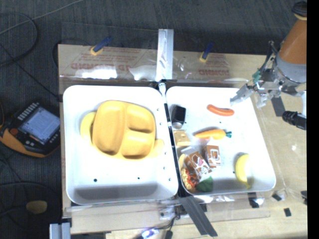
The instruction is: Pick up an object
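Objects for picking lie mostly in the right bin (264, 148), and since the task names none in particular, we treat any of them as a fair target. From the camera above the desk, we see a sausage (220, 110) near the bin's far edge, a carrot (212, 133) just nearer than it toward the middle, a small black block (178, 114) against the wall shared with the left bin (70, 133), a banana (241, 168) by the near right corner, and a cluster of printed packets (202, 164) with something green at the near left corner. We judge the loose, well-separated pieces easier to take than the crowded heap.

The left bin carries one big yellow moulded piece (123, 128), which spans much of the floor and looks too broad for two fingers; that may be why the arm is over the other side.

The tool (259, 89) hangs over the far right corner of the right bin, above the rim and apart from every object. Whether it stands wide or narrow we cannot tell, as its tip is small and blurred. Nothing is seen in it, so we judge the pick not yet begun, with the sausage the nearest candidate.
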